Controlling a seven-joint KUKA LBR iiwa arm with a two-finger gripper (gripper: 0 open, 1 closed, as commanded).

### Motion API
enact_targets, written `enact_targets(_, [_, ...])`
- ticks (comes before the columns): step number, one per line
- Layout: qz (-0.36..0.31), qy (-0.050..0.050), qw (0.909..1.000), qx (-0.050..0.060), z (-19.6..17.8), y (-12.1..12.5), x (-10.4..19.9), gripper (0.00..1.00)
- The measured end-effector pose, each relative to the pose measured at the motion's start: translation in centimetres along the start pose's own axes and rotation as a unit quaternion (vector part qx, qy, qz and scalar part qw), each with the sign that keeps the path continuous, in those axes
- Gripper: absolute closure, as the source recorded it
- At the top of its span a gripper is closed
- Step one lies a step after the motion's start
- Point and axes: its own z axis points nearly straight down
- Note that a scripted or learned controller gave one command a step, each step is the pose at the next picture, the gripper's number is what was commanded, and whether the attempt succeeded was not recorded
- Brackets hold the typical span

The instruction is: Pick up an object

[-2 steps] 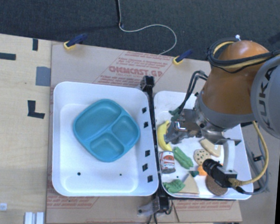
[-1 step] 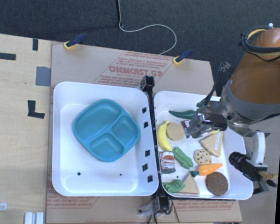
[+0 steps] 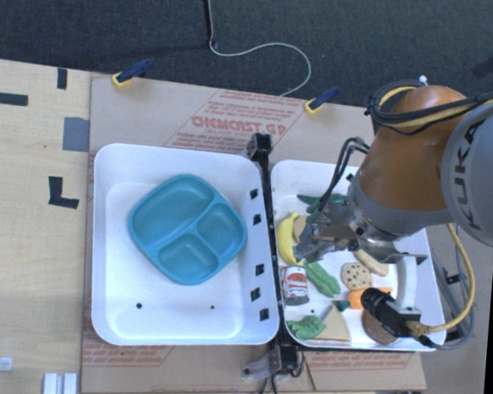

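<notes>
Banana (image 3: 287,236) lies half hidden beside the claw (image 3: 314,241), whose grip I cannot make out.

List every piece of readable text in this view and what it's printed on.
"CHEMCAST GP", in red on the brown board under the bins; the smaller red lines below it are too blurred to read.
"KU", on the grey arm.
The label on the small can is too small to read.

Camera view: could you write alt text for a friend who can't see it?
A grey and orange robot arm lowers its gripper into the right white bin among toy foods, including a banana and a small can. The left bin holds a blue divided plate.
</notes>
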Motion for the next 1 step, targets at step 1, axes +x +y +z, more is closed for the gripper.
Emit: enact_targets(1, [-0.001, -0.001, 1.0, -0.003, 7.75, 9.35, 0.29, 1.0])
